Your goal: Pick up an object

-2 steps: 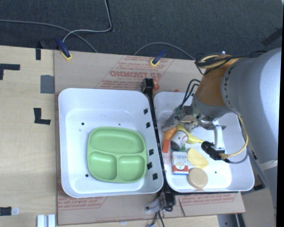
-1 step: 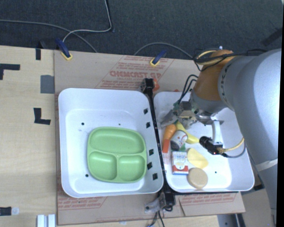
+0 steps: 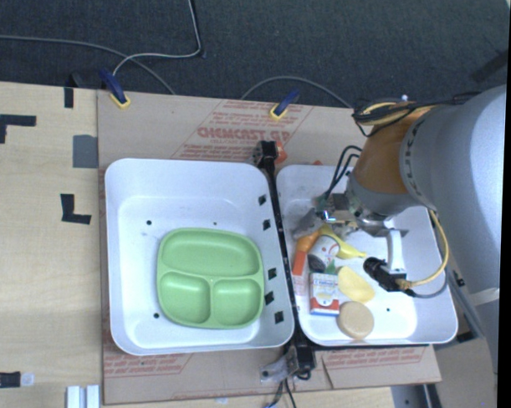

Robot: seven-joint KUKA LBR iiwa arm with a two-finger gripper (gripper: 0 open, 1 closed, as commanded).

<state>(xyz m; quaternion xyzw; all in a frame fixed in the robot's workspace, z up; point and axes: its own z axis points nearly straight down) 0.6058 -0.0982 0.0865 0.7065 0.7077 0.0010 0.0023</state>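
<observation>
Dark grey carpet runs along the top of the view. Below it I see a light wooden bench [image 3: 36,258] with a brown cardboard sheet [image 3: 208,130] on it. Two blue-and-yellow clamps [image 3: 117,92] pin the sheet's far edge.

Two shallow white bins sit side by side on the sheet, touching along their inner walls.
- The left white bin [image 3: 122,203] holds a pale green three-compartment plastic plate [image 3: 211,277], lying flat near the bin's front edge.
- The right white bin [image 3: 435,331] holds the clutter, all packed against its left wall and front-left corner.

From the left wall outward I make out these items:
- An orange carrot-shaped stick [image 3: 300,261] lies along the wall.
- A small dark round object [image 3: 320,260] is just beside the stick. I can't tell what it is.
- A yellow banana-shaped piece [image 3: 348,249] touches the dark object.
- A yellow lemon-shaped lump [image 3: 355,285] lies in front of the banana piece.
- A small red-and-white box [image 3: 323,295] lies flat beside the lump.
- A tan round disc [image 3: 356,320] is nearest the front edge.

The grey arm with the orange band [image 3: 391,162] reaches in from the right. The gripper [image 3: 329,217] is low over the right bin's far-left area, just behind the banana piece and the stick. I can't tell whether it is open or closed, and I see no item held in it. A black connector on a yellow cable [image 3: 379,270] hangs off the wrist, just to the right of the lemon lump.
</observation>
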